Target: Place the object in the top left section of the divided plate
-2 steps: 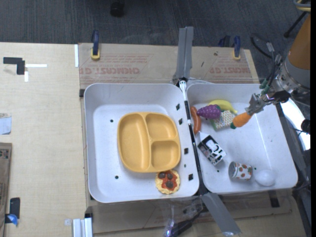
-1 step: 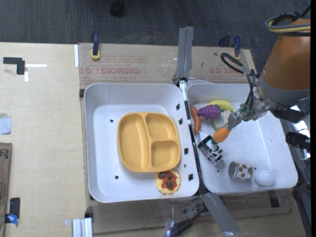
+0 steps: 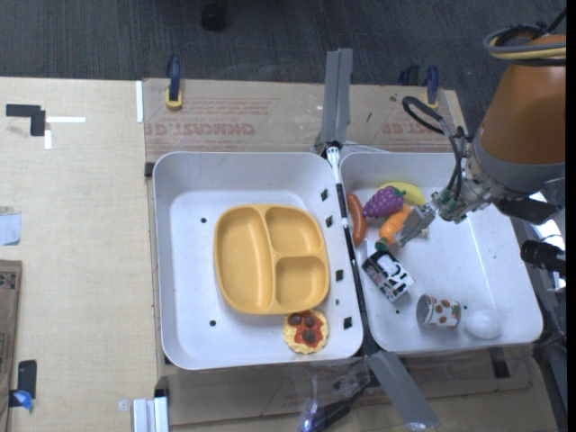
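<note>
So the yellow divided plate sits in the left bin, all three sections bare, with a little toy pizza lying on the bin floor just touching the plate's near edge.

The rest of the stuff is over in the right bin: purple grapes lying on a banana, a hot dog up against the divider wall, an orange carrot just beside the grapes, a black and white box thing, a small patterned cup tipped on its side, and a white ball right next to it.

The arm comes in from the right, and the gripper is down low in the right bin, right at the carrot. Honestly can't tell whether the claw is clenched or released, or if it's got anything.
</note>
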Motion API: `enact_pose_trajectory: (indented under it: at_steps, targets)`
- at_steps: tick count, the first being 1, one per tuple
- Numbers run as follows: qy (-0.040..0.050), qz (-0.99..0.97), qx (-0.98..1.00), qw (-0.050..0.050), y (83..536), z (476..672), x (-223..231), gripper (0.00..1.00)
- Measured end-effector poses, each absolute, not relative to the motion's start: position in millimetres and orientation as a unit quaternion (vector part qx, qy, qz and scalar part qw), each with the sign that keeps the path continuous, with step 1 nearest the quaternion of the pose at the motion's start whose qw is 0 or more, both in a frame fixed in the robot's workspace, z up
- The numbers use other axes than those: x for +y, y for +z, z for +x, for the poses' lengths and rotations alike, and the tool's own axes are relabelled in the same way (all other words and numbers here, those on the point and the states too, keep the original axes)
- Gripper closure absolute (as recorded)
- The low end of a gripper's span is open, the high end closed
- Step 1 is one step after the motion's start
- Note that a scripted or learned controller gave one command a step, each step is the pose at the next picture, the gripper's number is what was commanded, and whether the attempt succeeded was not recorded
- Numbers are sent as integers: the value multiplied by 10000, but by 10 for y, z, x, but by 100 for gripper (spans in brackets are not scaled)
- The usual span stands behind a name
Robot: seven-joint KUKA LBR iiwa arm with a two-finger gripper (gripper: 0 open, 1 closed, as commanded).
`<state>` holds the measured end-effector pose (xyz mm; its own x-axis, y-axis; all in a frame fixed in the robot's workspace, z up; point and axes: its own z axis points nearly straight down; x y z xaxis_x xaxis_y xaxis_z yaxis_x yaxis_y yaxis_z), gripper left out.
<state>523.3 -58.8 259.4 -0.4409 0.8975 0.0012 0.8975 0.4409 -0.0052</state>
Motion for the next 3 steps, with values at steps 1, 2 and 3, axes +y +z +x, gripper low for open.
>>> enact_pose_trajectory:
  at_steps: [1,2,3]
  targets:
    - [34,-5284,-8490,29,2660,5247,-591,100]
    - [17,-5622,-8270,4,3737,5357,-1301,100]
    - [17,-6313,-7755,20,2146,4963,-2160,100]
